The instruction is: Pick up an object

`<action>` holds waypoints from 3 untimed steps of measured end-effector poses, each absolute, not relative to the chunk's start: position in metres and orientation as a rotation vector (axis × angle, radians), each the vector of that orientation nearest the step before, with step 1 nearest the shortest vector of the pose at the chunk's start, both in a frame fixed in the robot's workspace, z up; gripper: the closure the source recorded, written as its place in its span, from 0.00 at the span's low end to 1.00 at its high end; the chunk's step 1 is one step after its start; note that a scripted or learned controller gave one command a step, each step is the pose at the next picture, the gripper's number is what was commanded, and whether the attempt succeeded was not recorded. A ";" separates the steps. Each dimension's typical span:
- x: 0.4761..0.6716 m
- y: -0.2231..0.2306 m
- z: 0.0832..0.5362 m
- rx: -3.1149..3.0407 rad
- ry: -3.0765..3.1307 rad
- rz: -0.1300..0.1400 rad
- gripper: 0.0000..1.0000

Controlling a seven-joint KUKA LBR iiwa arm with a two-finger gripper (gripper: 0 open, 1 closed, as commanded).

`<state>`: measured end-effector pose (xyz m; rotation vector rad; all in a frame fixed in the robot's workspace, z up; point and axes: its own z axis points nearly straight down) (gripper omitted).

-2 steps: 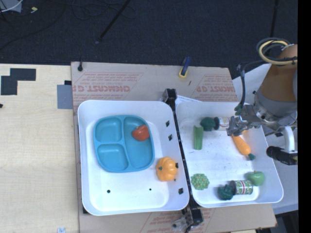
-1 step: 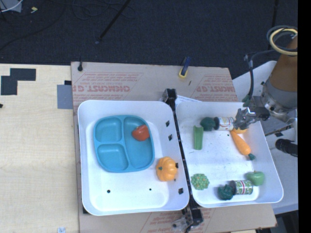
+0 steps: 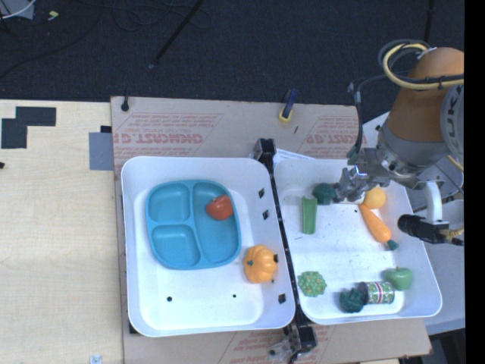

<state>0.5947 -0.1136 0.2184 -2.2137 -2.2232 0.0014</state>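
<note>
My gripper (image 3: 347, 186) hangs low over the back of the right bin (image 3: 333, 237), reaching in from the right. A small dark green toy (image 3: 323, 193) lies right against its left side; whether it is gripped cannot be made out. A yellow lemon (image 3: 373, 198) sits just right of the gripper, with an orange carrot (image 3: 376, 224) slanting down from it. A green stick-shaped piece (image 3: 308, 214) stands left of centre in the bin.
The right bin's front holds a light green broccoli (image 3: 311, 283), a dark teal toy (image 3: 352, 300), a small bottle (image 3: 377, 293) and a green fruit (image 3: 399, 278). In the left bin (image 3: 144, 294) are a blue divided plate (image 3: 182, 241) bearing a red tomato (image 3: 220, 207), and an orange pumpkin (image 3: 260, 264).
</note>
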 end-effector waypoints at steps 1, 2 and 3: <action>0.619 -0.084 0.231 -2.217 -2.225 -0.001 1.00; 0.613 -0.072 0.233 -2.218 -2.221 0.003 1.00; 0.607 -0.081 0.217 -2.220 -2.218 0.006 1.00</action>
